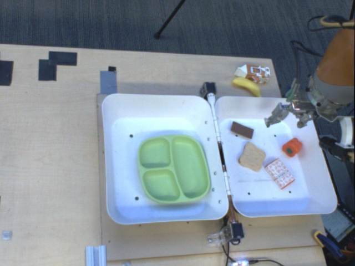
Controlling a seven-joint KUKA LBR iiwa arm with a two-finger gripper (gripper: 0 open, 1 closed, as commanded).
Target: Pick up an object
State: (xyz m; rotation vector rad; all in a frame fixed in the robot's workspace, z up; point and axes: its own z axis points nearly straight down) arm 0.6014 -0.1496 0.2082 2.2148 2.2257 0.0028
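The gripper [288,115] hung over the right bin's [316,204] far edge, fingers spread apart and holding nothing. Four candidate objects lay loose and apart on the bin floor (spacing that leaves finger clearance): brown block [242,129], tan slice [252,156], patterned packet [279,173], orange item [292,147], the nearest.

We saw even, bright overhead light, cool in tint. The white bins [166,107] were nearly washed out, with a bluish cast along their inner walls. Shadows were soft and short. The picture was slightly soft throughout, grainy on the dark carpet [111,10].
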